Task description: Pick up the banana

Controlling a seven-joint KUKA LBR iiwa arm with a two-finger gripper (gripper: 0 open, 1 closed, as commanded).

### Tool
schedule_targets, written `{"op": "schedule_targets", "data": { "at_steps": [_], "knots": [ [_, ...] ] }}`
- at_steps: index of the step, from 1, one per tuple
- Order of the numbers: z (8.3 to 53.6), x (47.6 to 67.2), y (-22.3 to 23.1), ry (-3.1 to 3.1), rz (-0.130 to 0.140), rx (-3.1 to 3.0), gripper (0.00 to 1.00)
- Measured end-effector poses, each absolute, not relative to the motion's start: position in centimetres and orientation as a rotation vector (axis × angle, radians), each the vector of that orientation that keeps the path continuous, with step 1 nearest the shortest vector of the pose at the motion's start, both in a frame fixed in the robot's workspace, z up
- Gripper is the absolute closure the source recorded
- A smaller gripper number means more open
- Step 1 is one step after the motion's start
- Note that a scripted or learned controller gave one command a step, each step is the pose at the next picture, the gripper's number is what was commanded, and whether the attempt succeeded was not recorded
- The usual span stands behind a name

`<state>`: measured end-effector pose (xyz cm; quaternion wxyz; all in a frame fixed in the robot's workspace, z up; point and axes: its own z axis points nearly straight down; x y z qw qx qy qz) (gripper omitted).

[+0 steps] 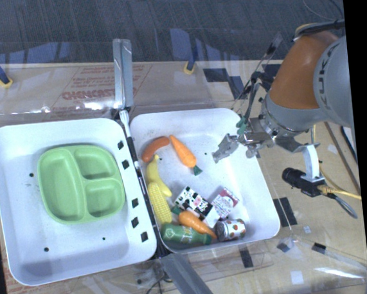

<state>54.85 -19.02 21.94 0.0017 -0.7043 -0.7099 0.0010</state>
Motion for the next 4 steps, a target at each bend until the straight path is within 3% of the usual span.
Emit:
{"op": "schedule_targets", "data": {
  "at_steps": [1, 2, 3, 4],
  "knots": [
    [15.6, 53.7, -10.1, -2.171, 0.005, -2.265, 0.0],
    [19.1, 56.8, -2.2, -2.27, 0.003, -2.168, 0.0],
    [20.0, 56.9, -2.1, -2.273, 0.006, -2.16, 1.0],
    [20.0, 56.8, -2.2, -2.273, 0.006, -2.16, 0.0]
  ]
}}
